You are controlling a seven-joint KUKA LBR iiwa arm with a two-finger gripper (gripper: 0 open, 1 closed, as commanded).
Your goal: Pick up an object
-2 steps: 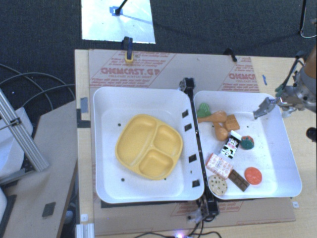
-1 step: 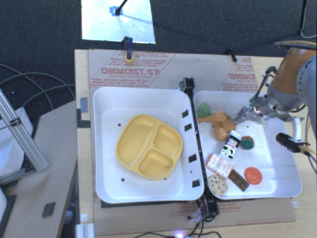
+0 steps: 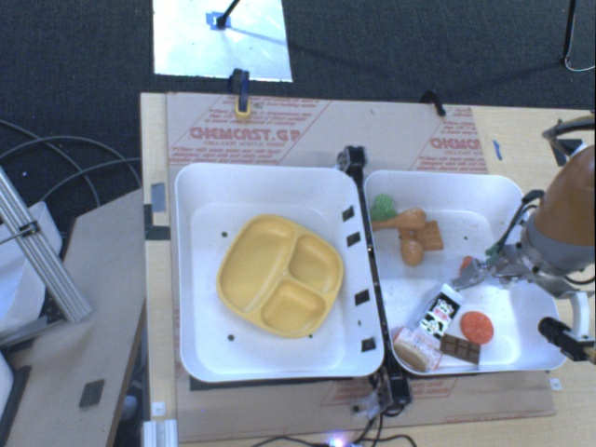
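Observation:
My gripper [image 3: 477, 274] reaches in from the right, low over the middle of the right bin [image 3: 507, 192]. Its tip lies just above a black-and-white carton [image 3: 438, 315] and to the upper left of a red round piece [image 3: 477, 327]. A small red bit shows right at the tip; I cannot tell whether it is gripped. A brown chocolate bar [image 3: 459, 348] and a beige piece [image 3: 416, 350] lie by the front wall. A green item [image 3: 383, 209] and orange-tan toy foods [image 3: 415, 234] sit at the back left of that bin.
The left bin [image 3: 200, 250] holds a yellow divided plate [image 3: 279, 275]. A black divider with clips [image 3: 365, 259] runs between the bins. The arm's orange band [image 3: 570, 205] and grey wrist [image 3: 549, 254] hang over the right bin's right wall.

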